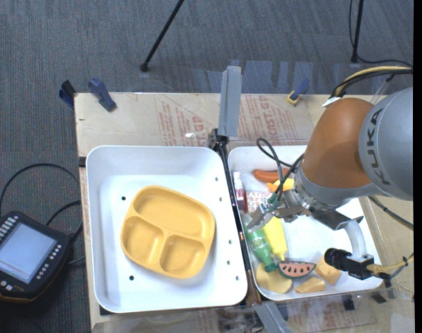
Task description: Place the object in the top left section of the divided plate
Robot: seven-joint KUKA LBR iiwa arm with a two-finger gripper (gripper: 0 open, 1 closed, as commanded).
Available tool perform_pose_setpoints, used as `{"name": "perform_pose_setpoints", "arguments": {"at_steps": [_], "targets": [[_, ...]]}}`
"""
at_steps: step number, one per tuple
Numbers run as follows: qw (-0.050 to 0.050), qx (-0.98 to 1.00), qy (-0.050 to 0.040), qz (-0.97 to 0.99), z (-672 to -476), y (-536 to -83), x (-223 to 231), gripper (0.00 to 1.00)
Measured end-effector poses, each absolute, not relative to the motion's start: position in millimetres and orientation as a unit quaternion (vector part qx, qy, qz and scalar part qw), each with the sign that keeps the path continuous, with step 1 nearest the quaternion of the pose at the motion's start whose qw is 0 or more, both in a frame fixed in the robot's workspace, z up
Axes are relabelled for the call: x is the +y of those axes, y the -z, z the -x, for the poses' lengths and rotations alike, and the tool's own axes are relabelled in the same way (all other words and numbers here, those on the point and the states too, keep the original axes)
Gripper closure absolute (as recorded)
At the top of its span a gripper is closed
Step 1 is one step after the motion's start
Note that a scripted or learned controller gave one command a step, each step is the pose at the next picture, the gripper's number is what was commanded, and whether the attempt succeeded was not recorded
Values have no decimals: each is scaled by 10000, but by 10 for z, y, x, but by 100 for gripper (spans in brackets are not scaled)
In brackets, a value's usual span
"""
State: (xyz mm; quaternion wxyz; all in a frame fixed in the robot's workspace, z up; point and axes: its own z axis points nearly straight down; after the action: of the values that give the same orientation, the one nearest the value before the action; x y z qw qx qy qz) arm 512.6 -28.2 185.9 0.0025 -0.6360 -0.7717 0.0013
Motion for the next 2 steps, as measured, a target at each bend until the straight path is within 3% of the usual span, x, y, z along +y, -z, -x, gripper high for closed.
{"name": "perform_pose_setpoints", "arguments": {"at_steps": [1,2], "targets": [[25,-7717,-13,6360,-5126,-1859,-282,0],[0,-7132,5,7010,-5198,-2837,250,0]]}}
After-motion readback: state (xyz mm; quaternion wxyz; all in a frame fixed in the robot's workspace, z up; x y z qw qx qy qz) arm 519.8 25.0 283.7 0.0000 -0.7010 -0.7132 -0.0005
